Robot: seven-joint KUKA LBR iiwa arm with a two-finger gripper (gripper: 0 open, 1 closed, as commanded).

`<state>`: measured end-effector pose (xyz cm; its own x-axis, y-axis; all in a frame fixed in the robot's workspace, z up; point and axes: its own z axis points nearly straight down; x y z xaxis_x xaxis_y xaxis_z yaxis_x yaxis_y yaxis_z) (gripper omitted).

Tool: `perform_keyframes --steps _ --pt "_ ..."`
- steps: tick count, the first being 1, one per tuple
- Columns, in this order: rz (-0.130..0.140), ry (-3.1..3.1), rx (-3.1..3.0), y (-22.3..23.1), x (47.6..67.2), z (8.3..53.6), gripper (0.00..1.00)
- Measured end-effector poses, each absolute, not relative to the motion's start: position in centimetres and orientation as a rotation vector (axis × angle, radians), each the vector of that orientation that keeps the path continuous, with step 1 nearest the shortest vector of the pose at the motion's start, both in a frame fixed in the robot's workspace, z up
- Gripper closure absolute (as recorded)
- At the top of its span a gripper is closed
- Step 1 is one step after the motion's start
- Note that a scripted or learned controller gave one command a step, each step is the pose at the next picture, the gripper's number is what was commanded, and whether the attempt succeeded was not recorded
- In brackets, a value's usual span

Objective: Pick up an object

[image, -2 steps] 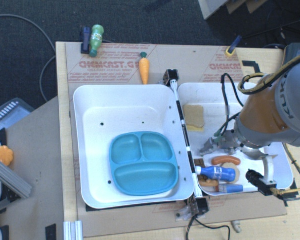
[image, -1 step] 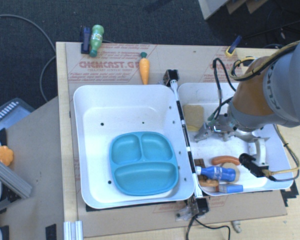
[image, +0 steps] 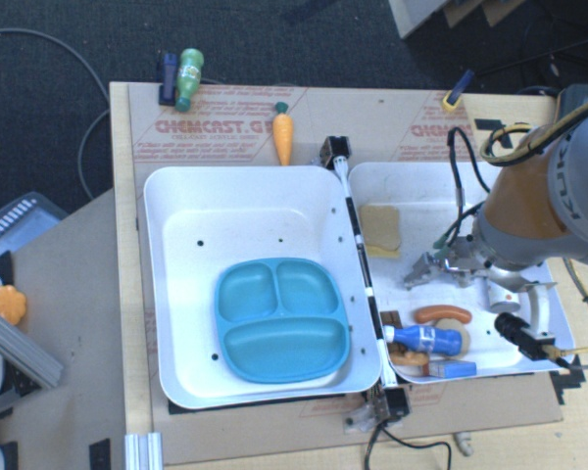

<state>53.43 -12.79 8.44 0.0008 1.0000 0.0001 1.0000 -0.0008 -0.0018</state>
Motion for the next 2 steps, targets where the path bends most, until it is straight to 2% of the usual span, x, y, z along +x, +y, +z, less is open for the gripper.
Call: perform_keyframes --steps 1,2 --pt "-0.001 -2.223 -2.221 -9.7 57.9 8.5 0.00" --pt "0.000 -2.223 -2.221 -10.8 60.9 8.5 0.00"
